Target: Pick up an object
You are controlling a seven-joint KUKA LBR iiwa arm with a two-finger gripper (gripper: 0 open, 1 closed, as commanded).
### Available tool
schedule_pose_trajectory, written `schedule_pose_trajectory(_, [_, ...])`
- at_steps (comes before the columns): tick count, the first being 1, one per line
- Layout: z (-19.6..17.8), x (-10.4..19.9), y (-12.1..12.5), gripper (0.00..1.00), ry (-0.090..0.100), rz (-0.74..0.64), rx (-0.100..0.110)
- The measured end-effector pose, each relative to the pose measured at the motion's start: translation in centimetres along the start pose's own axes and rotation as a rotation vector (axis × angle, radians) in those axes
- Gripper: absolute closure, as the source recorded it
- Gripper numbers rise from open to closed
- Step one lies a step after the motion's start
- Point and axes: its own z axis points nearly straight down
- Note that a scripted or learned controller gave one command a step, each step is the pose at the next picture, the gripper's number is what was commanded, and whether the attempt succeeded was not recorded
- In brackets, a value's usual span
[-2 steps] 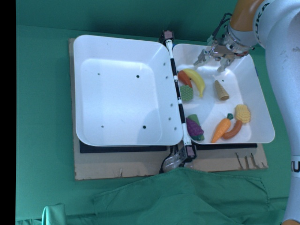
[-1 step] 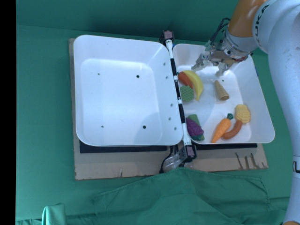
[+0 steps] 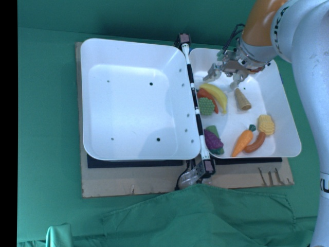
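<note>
Green cloth covering bench, brown cardboard sheet beneath, crumpled fabric in front

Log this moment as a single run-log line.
gripper: open, above right bin, holding nothing | nearest: banana, cone | left bin: no toys

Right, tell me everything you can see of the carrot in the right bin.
The carrot is a glossy orange toy, plastic by its look, with a small green top. It lies flat and slanted on the floor of the right bin, near the front wall, green end up-right. A reddish sausage lies against its right side.
</note>
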Motion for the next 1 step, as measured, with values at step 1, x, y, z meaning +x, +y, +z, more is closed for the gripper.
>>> schedule_pose_trajectory(1, [-0.04,0.42,-1.05,0.0,0.001,0.002,-0.003])
